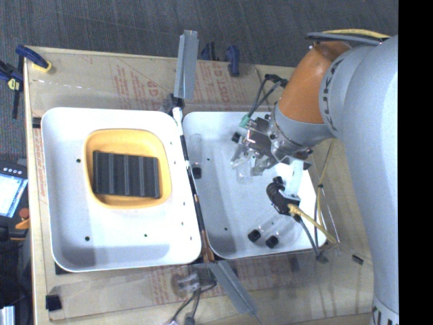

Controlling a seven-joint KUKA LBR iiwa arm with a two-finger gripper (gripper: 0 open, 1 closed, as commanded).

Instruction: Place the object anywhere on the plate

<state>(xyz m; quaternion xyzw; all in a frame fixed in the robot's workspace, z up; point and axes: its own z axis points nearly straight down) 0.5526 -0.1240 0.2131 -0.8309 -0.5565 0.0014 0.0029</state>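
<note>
A yellow plate [101, 141] with rounded corners lies in the left bin [61, 235]. On it rests a dark, ridged rectangular object [126, 175], flat and covering most of the plate's middle. My gripper [249, 160] hangs over the upper middle of the right bin [223, 229], well to the right of the plate. Its pale fingers [239, 160] point down and left, standing apart with nothing between them.
The grey arm with its orange band [304, 93] covers the right bin's far right side. A black cable with a brass fitting [287, 205] hangs below the wrist. Two small black knobs [262, 237] sit by the right bin's front edge. A ridge [191, 181] divides the bins.
</note>
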